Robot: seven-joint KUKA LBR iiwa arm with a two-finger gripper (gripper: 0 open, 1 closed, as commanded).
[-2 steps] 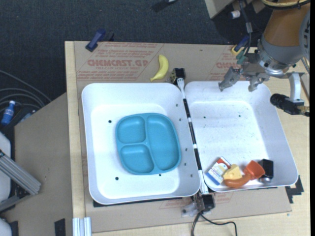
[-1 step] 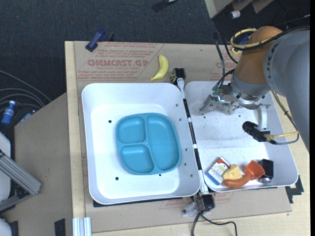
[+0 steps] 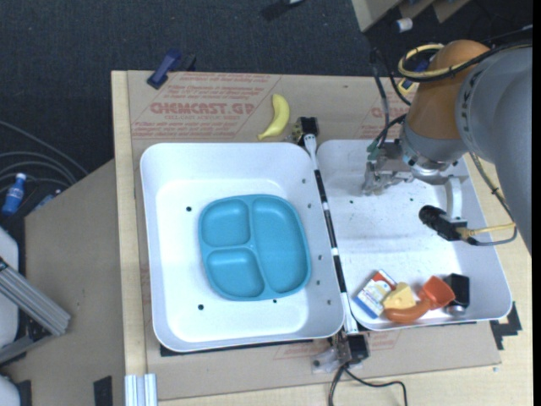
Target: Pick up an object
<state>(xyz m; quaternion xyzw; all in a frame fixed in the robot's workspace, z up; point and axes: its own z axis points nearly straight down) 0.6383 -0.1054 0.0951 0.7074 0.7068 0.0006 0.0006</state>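
Gripper (image 3: 378, 178) hangs low over right bin (image 3: 372, 227), upper part; can't tell its state from above, nothing seen in it. Your pickables, a toy pile (image 3: 406, 296), sit at near edge, well apart. Approach step; next needs travel toward the pile, then descent.

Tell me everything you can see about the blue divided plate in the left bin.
The blue divided plate is a light blue, rounded-rectangle tray that looks like matte plastic. It has three compartments: one long section along its right side and two smaller ones on its left, split by raised ridges. It lies flat and right side up, turned slightly askew, near the middle of the left bin, resting on the white floor. Nothing lies in it and nothing else touches it.
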